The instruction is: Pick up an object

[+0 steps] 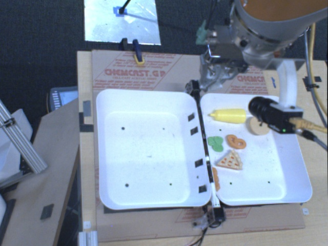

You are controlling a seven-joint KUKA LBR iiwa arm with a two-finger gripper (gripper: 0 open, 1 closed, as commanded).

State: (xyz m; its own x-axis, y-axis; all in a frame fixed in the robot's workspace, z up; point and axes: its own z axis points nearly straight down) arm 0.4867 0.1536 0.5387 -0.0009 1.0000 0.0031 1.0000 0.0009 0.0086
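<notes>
Two shallow white bins side by side, joined along a dark seam with black clips. In the left bin, bare white floor with a few small dark dots. In the right bin, a cluster of toy food toward the seam side: a yellow bottle lying on its side near the far wall, nozzle toward the seam; below it a green piece just beside a brown pretzel; nearer still an orange-tan wedge; hard against the seam a small orange piece; and right of the bottle a beige disc, partly hidden under a black cylinder mounted on a white bracket off the arm. Grey arm with its orange band looming in from the upper right. Pincer over the far rim of the bins, close to the seam; spread or pressed together, cannot tell, too blurred and tangled with metal parts. Bottle the nearest item to the pincer, a little nearer the camera and slightly right of it, apart from it; nothing seen gripped. Under the bins, a brown cardboard sheet with red lettering on a pale wooden desk. Beyond, a shiny foil-like square on dark carpet, a yellow clamp at the desk's far edge, and an aluminium rail at the left.
</notes>
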